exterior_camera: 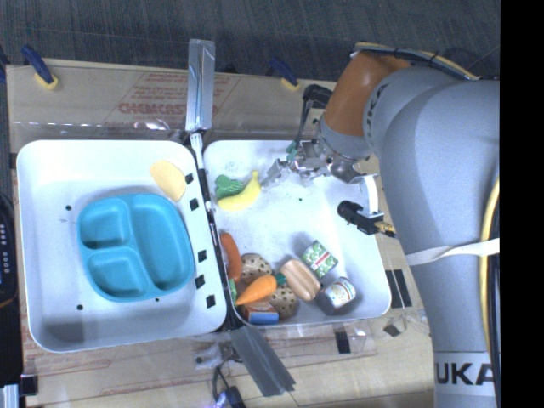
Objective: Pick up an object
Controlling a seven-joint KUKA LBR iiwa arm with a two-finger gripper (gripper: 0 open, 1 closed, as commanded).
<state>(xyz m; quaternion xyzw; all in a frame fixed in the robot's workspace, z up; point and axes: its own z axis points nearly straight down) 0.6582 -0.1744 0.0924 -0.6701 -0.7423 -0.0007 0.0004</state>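
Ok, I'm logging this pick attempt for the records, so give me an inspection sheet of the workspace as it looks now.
Surface: wooden bench carrying a left bin and a right bin, side by side.
Job's things: right bin holds a yellow banana, a green item, a carrot, a hot dog, a green packet, a can and a blue piece.
Clutter: blue divided tray and a pale yellow piece in the left bin.
Grippers: gripper low at the right bin's upper part, near the banana; nothing seen between its fingers.
Cables: black lead by the wrist.
Surroundings: dark floor; blue clamps on the bench edge.
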